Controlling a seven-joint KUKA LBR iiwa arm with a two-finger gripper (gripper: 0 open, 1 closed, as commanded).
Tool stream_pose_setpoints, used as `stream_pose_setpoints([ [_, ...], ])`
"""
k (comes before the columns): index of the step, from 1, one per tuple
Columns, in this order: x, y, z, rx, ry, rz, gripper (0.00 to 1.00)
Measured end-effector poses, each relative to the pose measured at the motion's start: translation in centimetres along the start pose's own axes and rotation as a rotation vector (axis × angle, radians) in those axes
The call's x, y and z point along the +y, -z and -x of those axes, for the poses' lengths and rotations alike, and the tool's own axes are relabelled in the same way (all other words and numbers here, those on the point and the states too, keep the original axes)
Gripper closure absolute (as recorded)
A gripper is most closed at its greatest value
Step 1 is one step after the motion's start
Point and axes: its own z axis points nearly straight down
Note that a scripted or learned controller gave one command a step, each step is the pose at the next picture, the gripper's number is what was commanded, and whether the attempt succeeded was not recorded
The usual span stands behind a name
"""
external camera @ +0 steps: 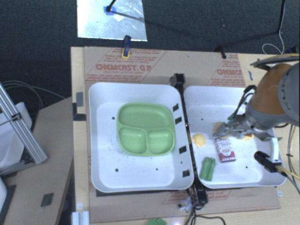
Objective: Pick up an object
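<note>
The left bin (101, 172) carries a green divided plate (145, 128) at its middle, with bare floor all round it. In the right bin (206, 100) the far half lies open; the near half is crowded (yellow piece (199, 140), pink packet (225, 150), green bundle (207, 168)), and the arm (274, 97) overhangs its right side.

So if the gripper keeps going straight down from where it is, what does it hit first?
Probably the red-and-white packet lying just below the gripper in the right bin, though depth is hard to judge from this slanted view.

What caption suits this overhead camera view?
Robot arm reaching into right bin near toy foods; green divided plate sits in left bin.
</note>
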Motion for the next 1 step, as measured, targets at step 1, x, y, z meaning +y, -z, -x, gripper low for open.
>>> stream_pose_setpoints([
  [1,4.76,0.17,-0.35,-0.003,0.009,0.012,0.00],
])
